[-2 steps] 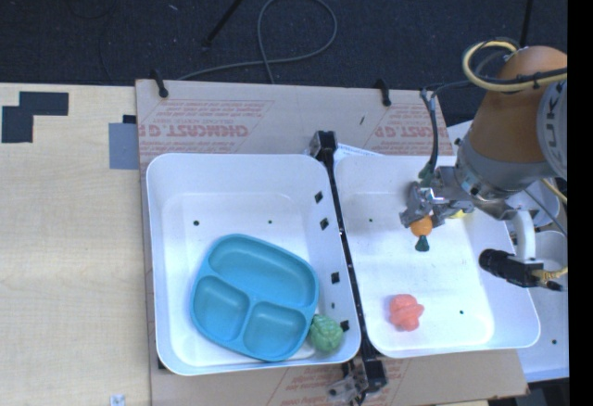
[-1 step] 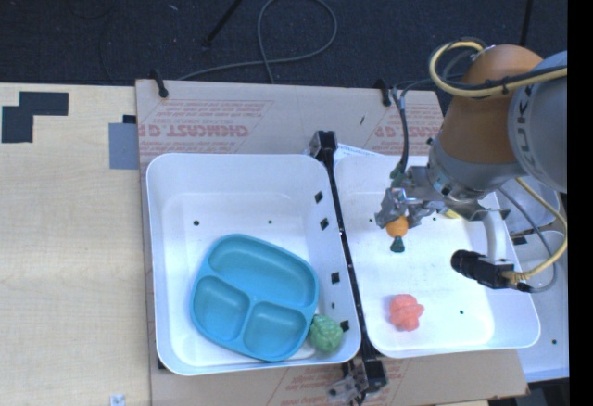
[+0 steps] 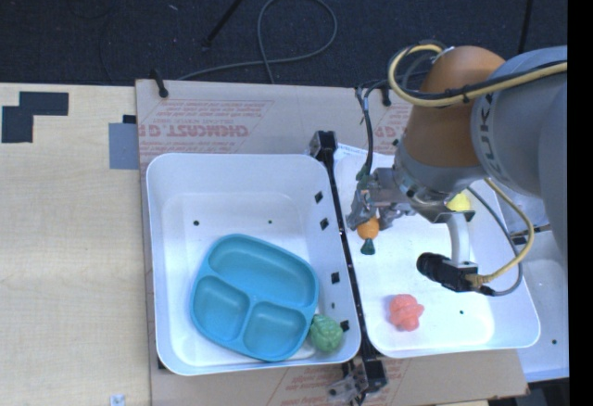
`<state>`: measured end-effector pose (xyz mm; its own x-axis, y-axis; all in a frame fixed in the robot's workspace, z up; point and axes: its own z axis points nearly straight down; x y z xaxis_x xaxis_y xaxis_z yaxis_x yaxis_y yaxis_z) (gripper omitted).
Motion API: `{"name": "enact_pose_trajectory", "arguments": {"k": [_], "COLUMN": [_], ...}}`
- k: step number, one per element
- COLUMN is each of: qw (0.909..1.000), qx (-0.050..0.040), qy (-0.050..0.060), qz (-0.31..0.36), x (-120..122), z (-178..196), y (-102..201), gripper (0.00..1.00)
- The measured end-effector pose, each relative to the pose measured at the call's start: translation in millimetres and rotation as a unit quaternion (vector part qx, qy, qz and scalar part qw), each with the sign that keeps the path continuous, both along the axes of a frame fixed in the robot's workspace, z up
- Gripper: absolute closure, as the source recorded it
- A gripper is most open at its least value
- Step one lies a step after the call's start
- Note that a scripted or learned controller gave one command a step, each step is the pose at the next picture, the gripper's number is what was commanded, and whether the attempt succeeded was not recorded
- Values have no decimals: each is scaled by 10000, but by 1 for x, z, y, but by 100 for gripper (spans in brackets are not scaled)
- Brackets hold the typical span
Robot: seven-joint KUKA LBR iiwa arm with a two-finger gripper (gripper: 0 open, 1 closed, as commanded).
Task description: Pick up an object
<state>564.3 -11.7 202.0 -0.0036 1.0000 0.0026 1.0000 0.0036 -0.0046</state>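
In the right bin [image 3: 519, 325], hard against its left wall, a small orange object [image 3: 368, 229] sits right at the tips of the gripper [image 3: 367, 226]. That is the relation to watch: the orange piece lies directly under the gripper, not off to a side, and the two look to be touching. Whether it is truly pinched between the fingers or merely beneath them, I cannot tell, and the gripper's opening is too cluttered to read. A small dark green bit [image 3: 368, 247] hangs or lies just below the orange object, toward the near edge. The object is rounded, so no long axis matters here.

Outward from there: a pink lumpy object [image 3: 405, 311] rests further toward the front of the same bin, well apart from the gripper, down and to the right of it. Over the divider, the left bin [image 3: 167, 209] carries a blue compartment tray [image 3: 253, 296] with a green bumpy object [image 3: 325, 334] just beside its near-right corner.

My read: the orange object is the candidate, and a straight lift from here would settle it.
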Motion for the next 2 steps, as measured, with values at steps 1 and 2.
{"name": "enact_pose_trajectory", "arguments": {"k": [1, 2], "qw": [10000, 10000], "qx": [0, -2], "qy": [-6, -10], "qz": [11, 8], "x": [3, 2], "z": [7, 24], "y": [63, 119], "gripper": [100, 100]}}
